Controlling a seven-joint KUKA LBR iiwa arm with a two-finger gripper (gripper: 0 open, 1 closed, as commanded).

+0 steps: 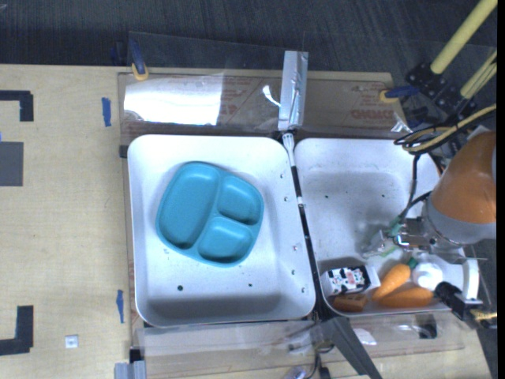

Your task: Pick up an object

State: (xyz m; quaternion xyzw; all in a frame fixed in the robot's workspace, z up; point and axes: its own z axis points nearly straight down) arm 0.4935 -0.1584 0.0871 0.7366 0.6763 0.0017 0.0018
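We hover our gripper point(394, 239) at the right bin's point(347, 164) four o'clock; its grip unreadable, carrot point(392, 283) unlifted.

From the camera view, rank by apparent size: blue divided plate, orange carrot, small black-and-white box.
1. blue divided plate, clearly largest
2. orange carrot
3. small black-and-white box, partly against the bin wall, so its rank below the carrot is unsure

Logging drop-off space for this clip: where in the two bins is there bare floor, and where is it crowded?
Left bin: a bare strip along the near wall, below the blue divided plate. Right bin: its far half is bare, between the divider and the arm. Crowded: its near edge, where the small printed box and orange carrots lie by the gripper.
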